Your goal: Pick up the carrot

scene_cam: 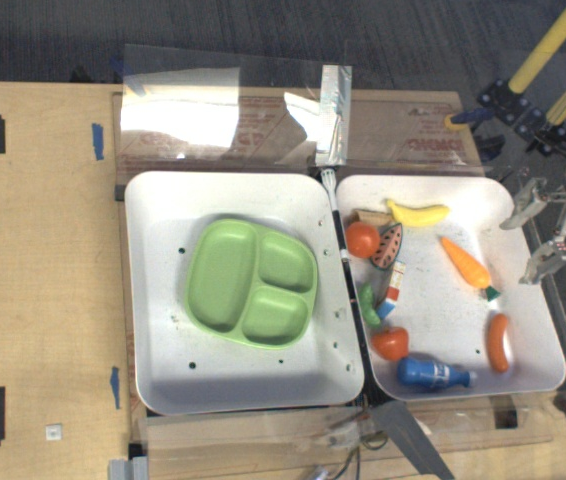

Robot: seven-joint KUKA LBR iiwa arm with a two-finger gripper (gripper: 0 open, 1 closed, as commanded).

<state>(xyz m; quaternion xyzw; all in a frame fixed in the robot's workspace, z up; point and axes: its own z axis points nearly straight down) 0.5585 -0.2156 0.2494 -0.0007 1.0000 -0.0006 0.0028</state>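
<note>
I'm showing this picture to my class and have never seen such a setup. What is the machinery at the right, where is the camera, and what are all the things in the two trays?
One camera looks down at a slant on a bench with two shallow white bins. At the right edge is the robot's gripper, the metal part with jaws, beside the right bin; it holds nothing. The left bin holds a green divided plate. The right bin holds toy food: a carrot, which the robot is meant to pick up, a banana, two tomatoes, a watermelon slice, a sausage and a blue bottle.
</note>
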